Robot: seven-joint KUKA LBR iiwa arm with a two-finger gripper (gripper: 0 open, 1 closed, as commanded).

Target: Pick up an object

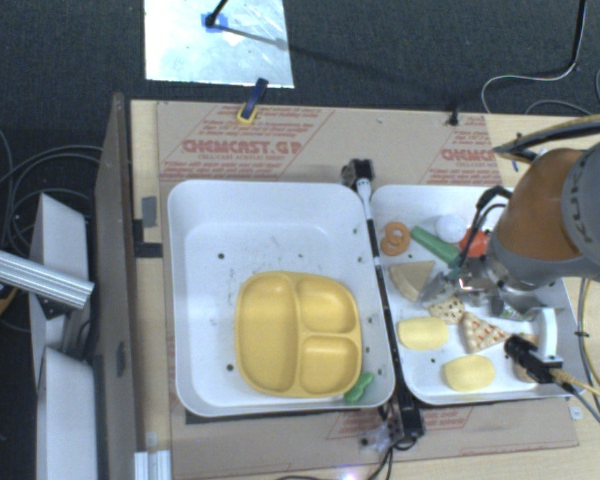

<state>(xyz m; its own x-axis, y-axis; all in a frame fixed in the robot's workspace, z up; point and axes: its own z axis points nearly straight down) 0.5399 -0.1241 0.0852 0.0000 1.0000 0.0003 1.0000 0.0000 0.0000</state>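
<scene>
Gripper (458, 286) low in right bin (420, 206) among toy food, I cannot tell its jaws, yellow plate (298, 332) in left bin (210, 228).

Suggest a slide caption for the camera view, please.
Arm's claw lowered among toy foods in right bin; yellow divided plate in left bin.

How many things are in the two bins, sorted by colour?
Yellow: 3, the divided plate and two lumps
Green: 2
Orange: 1, the ring
White: 1, the ball
Beige wedge: 1
Pizza slice: 1
Total: 9
</scene>
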